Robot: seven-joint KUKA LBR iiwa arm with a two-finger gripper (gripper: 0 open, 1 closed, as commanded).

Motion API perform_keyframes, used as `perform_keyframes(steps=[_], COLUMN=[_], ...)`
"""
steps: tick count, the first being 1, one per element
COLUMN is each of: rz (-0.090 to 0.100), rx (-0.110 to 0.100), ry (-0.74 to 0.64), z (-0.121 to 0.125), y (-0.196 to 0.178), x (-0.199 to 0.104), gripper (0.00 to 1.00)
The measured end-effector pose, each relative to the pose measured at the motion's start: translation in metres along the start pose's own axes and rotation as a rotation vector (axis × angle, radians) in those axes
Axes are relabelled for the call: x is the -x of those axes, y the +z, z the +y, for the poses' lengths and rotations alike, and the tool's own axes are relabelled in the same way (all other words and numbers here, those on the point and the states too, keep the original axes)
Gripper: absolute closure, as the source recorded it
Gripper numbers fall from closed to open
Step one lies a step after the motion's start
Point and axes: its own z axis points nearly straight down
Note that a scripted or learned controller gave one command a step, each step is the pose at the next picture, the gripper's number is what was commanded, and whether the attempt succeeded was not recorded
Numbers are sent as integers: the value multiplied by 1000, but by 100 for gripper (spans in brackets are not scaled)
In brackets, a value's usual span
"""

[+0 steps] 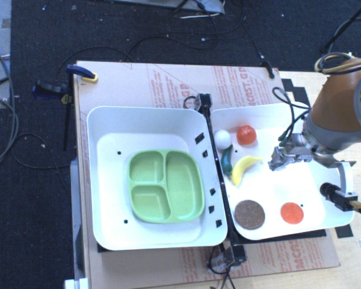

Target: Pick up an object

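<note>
Gripper (279,159), opening not discernible and nothing seen held, is poised just right of the banana (243,167), beyond which lie a white ball (222,138) and tomato (246,135); a glancing descent is judged likely to nudge the curved banana aside.

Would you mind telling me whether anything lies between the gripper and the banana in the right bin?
Nothing visible does. The gripper sits just right of the banana, with bare white bin floor between them. The red ball lies off that line.
</note>
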Motion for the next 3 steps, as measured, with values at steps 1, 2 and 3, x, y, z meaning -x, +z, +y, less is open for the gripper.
perform_keyframes(steps=[1,2,3], rz=[0,0,1], rx=[-2,0,-5], ry=[0,0,-1], z=[1,2,19], y=[-44,-91,-80], x=[-7,-6,-47], gripper=[100,100,100])
